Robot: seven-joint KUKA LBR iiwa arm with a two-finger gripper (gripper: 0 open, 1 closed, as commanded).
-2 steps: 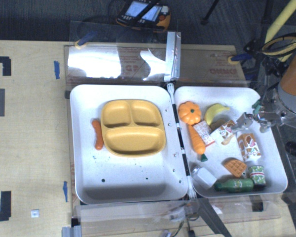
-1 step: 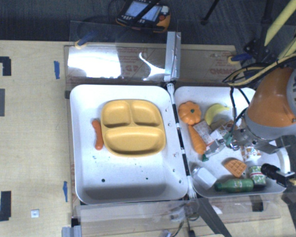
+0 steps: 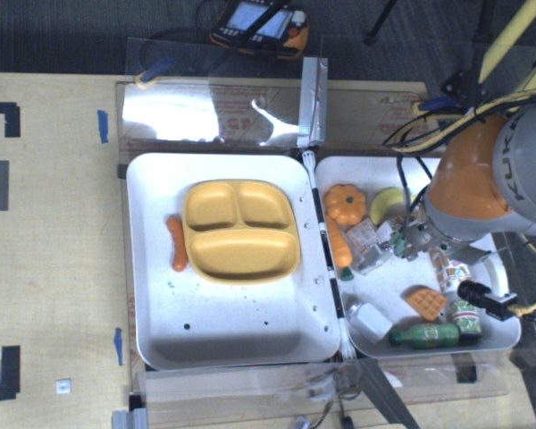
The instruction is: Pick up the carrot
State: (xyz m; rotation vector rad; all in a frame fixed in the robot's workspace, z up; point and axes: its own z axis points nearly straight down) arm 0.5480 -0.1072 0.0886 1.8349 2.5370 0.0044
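Carrot [image 3: 339,245]: orange, with a green tip at its near end, lying along the left wall of the right bin [image 3: 498,340], just below the small pumpkin [image 3: 346,204] and touching or nearly touching it.
Neighbours: a clear crinkled packet [image 3: 368,242] lies against the carrot's right side; a yellow-green fruit [image 3: 389,205] sits just beyond the pumpkin.
Risk 1: the wall on 1 side and the packet on the other leave little room, so a descent could likely catch the packet or the bin edge instead.
Risk 2: the pumpkin is the same orange and close by; a grasp aimed slightly high would probably land on it.
Risk 3: an orange sausage-like piece [image 3: 177,243] beside the yellow divided plate [image 3: 241,230] in the left bin [image 3: 152,329] could be taken for the target.
Gripper [image 3: 402,242]: low over the right bin, just right of the packet; how far it is parted I cannot tell, and nothing is visibly grasped.
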